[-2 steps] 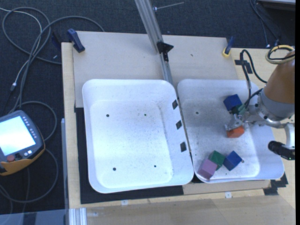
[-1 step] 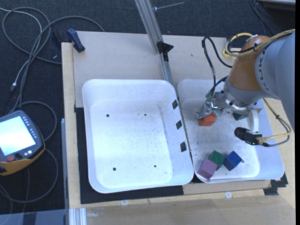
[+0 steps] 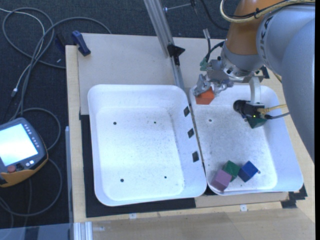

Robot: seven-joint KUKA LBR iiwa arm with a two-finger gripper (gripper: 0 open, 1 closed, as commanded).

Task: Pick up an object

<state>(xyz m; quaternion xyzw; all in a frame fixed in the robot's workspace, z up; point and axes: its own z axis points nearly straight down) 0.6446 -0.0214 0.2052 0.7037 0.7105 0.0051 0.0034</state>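
Observation:
An orange block [image 3: 205, 97] hangs between the fingers of my gripper [image 3: 206, 92], raised above the back left part of the right bin [image 3: 260, 134]. The gripper is shut on it, just right of the divide between the two bins. On the right bin's floor near its front edge lie a purple block [image 3: 222, 179], a green block [image 3: 231, 168] and a blue block [image 3: 248, 171], close together.
The left bin [image 3: 135, 144] lies beside the right one. A slanted metal pole [image 3: 162, 29] rises behind the bins, near the gripper. A black and green device [image 3: 250, 112] hangs from the arm over the right bin. Cables and a pendant [image 3: 20, 151] lie off the bench at left.

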